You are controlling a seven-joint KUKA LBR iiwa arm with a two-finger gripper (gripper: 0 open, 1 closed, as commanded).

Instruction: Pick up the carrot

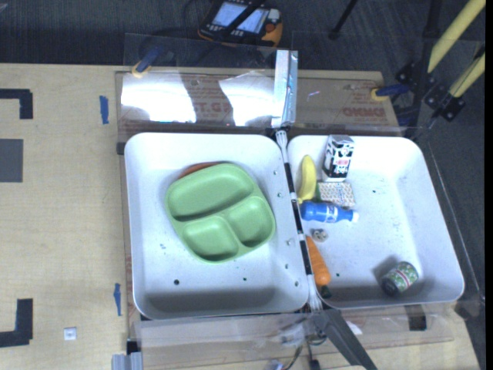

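The carrot (317,262) is a slim orange piece with a dark tip. It lies along the left wall of the right bin (431,206), near that bin's front left corner, pointing toward the front edge. A blue bottle (327,213) lies just behind it.
The left bin (146,230) holds a green divided plate (221,210) with something orange peeking from behind it. In the right bin sit a yellow banana (307,177), a black-and-white carton (338,156), a speckled packet (339,193) and a green can (400,277) at the front right.
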